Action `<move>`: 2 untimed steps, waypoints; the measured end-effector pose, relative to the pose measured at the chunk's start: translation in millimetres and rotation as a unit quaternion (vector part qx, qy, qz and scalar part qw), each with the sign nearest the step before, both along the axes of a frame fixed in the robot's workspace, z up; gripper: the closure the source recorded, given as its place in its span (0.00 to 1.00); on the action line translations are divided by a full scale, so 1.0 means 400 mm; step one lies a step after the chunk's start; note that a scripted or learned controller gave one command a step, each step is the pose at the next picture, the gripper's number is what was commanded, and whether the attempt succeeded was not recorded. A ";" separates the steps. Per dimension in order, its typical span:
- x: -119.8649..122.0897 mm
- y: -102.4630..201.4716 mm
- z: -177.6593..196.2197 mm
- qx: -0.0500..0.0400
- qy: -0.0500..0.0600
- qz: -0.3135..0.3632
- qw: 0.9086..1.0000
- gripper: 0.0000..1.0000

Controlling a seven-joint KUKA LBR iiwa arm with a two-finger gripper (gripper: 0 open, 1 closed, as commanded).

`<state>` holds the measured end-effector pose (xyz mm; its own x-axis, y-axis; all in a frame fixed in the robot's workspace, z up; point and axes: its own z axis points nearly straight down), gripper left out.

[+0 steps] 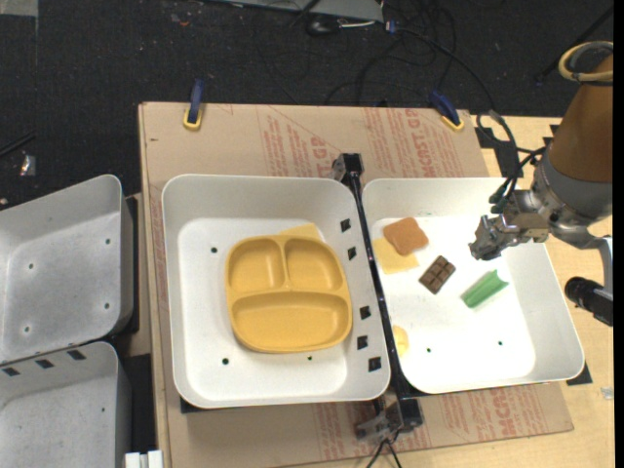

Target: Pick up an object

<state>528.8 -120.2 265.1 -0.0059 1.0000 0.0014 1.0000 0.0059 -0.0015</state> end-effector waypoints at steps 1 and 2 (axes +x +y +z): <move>-0.023 0.148 -0.035 0.000 0.000 0.001 1.000 1.00; -0.039 0.305 -0.039 0.000 0.000 0.001 1.000 1.00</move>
<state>513.1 1.9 249.5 -0.0073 1.0000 0.0013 1.0000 0.0073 -0.0019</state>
